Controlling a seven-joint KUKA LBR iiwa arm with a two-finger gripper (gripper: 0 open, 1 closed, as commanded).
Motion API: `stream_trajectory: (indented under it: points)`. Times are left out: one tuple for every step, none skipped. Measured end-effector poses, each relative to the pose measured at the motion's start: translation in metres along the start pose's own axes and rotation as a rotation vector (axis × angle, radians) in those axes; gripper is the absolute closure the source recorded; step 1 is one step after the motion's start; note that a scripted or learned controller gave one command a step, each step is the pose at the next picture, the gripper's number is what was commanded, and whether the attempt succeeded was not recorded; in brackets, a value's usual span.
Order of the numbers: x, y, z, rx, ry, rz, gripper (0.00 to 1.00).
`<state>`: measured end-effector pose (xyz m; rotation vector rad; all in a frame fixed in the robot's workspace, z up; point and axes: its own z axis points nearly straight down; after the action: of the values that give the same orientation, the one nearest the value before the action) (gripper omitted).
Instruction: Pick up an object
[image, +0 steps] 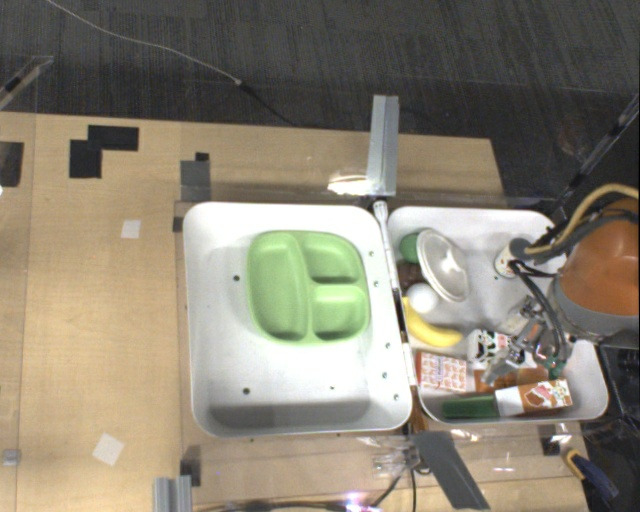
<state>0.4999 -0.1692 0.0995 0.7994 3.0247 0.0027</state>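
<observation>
The arm is low over the right bin (600, 395), its pincer (528, 345) near the small carton (534, 397) beside the banana (432, 332); spread or pressed together I cannot tell, and next it should descend squarely onto one object.

Pale wooden bench (90, 330) — dark carpet floor (300, 50) beyond it.
</observation>
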Motion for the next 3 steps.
stream_trajectory:
  points:
    - [0.000,0.084,0.009,-0.003,-0.007,0.041,0.00]
    - [0.012,0.013,0.008,0.001,-0.009,0.151,0.00]
    - [-0.061,0.039,0.011,0.000,-0.002,0.013,0.00]
